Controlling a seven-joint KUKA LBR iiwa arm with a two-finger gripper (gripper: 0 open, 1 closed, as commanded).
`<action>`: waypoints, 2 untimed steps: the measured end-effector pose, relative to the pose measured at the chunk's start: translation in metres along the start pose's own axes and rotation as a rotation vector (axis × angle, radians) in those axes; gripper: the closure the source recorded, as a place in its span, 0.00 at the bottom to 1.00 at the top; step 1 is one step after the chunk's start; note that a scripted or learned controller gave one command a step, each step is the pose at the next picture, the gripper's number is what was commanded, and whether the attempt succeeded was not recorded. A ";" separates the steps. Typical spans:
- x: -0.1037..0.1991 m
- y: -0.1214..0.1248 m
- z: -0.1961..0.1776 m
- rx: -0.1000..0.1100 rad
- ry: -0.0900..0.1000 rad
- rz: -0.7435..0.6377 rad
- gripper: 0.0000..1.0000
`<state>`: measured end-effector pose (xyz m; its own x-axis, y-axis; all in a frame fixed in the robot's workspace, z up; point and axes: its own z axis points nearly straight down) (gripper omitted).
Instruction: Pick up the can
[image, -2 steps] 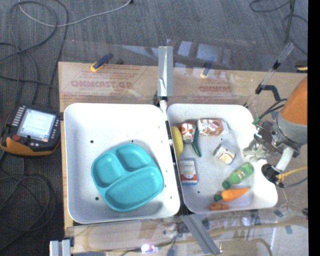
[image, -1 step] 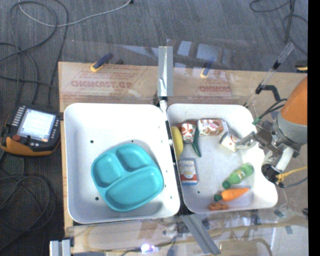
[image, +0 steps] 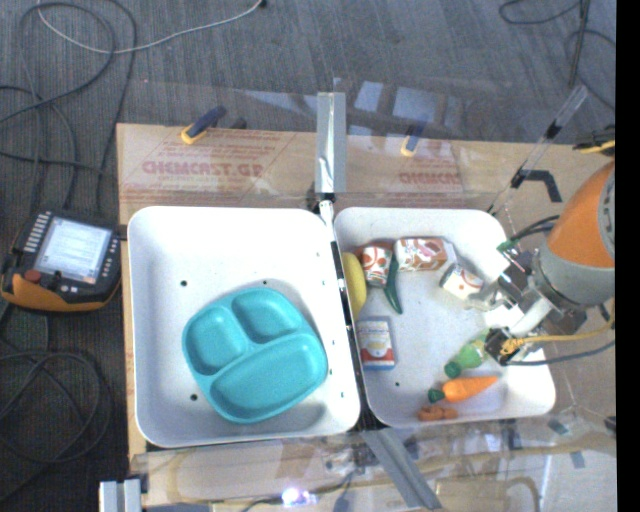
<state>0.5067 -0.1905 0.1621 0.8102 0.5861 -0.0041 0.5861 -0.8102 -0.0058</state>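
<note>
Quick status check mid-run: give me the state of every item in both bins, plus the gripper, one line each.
Can: lying on its side, right bin, top left, not grasped.
Banana: flat along the right bin's left wall.
Green pepper: lying beside the can.
Small carton: lying flat, label up.
Carrot: lying near the front edge.
Teal divided plate: right way up, left bin.
Gripper: over the right bin's right side, away from the can.

The arm (image: 585, 240) is cut off at the right edge. Its gripper (image: 512, 322) hides part of the right bin's (image: 420, 400) right rim, and its fingers are too small to read.
</note>
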 end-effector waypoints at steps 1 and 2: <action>0.043 0.072 -0.088 -0.006 -0.001 -0.002 0.00; 0.031 0.027 0.051 0.000 0.000 -0.124 0.00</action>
<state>0.5474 -0.1946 0.1108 0.7318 0.6815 -0.0032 0.6815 -0.7318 -0.0061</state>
